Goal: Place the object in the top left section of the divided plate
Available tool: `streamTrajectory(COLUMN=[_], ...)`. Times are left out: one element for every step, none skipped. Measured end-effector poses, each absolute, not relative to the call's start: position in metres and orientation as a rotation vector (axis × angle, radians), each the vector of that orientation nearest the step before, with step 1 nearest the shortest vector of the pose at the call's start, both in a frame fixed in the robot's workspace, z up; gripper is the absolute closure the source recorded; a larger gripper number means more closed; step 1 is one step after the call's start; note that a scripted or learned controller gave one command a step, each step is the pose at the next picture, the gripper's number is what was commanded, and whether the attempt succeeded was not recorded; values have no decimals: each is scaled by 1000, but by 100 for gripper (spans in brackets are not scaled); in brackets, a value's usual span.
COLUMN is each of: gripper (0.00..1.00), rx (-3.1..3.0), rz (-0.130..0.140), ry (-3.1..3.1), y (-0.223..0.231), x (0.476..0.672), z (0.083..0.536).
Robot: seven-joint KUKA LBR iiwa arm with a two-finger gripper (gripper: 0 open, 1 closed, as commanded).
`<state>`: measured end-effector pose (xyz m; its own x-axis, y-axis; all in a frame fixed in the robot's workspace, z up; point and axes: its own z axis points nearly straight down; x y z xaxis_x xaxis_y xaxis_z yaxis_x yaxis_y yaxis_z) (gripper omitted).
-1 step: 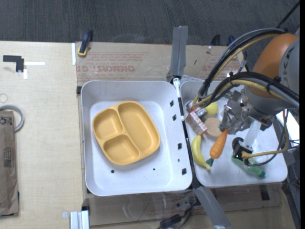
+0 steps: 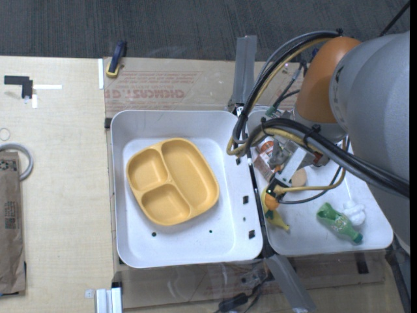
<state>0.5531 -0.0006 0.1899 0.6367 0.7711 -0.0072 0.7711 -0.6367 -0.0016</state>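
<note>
A yellow divided plate lies in the left bin, with two small sections on its left and one long section on its right. All three sections hold nothing. My gripper is low over the left part of the right bin, wrapped in cables. Just beside it sit a reddish-brown and white packet and a pale peach rounded object. I cannot make out whether anything is held.
An orange piece and a small yellow banana lie by the right bin's left wall. A green bottle and a white lump lie at its front right. The arm covers the back of that bin.
</note>
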Motion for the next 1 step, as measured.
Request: streamTrajectory(gripper=[100], rx=[2893], rz=[-9], ry=[1223], y=[121], x=[549], z=[177])
